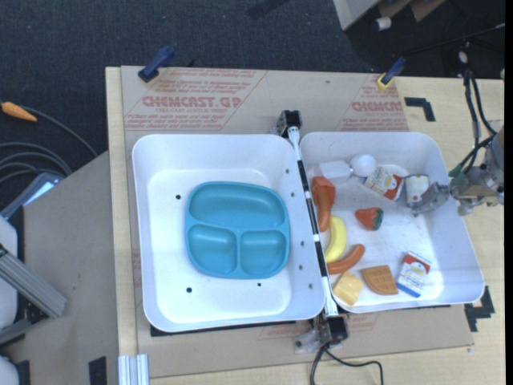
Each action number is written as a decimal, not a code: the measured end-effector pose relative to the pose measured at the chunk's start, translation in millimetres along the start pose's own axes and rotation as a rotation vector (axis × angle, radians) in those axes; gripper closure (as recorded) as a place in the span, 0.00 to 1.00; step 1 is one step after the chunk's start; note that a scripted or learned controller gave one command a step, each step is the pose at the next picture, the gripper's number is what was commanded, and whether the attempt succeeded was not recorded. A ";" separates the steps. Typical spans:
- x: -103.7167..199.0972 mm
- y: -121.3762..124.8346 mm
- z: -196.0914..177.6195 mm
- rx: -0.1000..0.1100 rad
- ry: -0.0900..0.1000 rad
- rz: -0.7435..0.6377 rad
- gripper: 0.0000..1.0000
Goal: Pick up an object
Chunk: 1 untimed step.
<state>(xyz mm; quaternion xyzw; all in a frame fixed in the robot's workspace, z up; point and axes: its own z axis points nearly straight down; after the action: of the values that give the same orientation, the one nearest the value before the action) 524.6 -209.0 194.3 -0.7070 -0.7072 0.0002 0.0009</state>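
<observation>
In the right bin we see a yellow toy banana [336, 239], an orange toy sausage [346, 257], a red toy strawberry [369, 218], a small white cup [416, 188] and a red-and-white carton [414, 273], lying apart.

A blue clamp [156, 62] and a yellow clamp [390, 72] sit beyond the bins [152, 215], on the cardboard [200, 103].

Setting: robotics lab
Evidence: counter [240, 95] of printed board, clamps [156, 62] at 12 o'clock, loose cables [48, 147] at 9 o'clock, two white bins [152, 215].
</observation>
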 end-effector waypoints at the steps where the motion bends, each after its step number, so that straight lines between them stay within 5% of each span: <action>1: 28.6 43.3 109.9 -0.001 -0.001 -0.001 0.00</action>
<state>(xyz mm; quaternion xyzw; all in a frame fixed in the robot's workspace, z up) 567.8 -180.3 84.4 -0.7067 -0.7075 0.0001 0.0002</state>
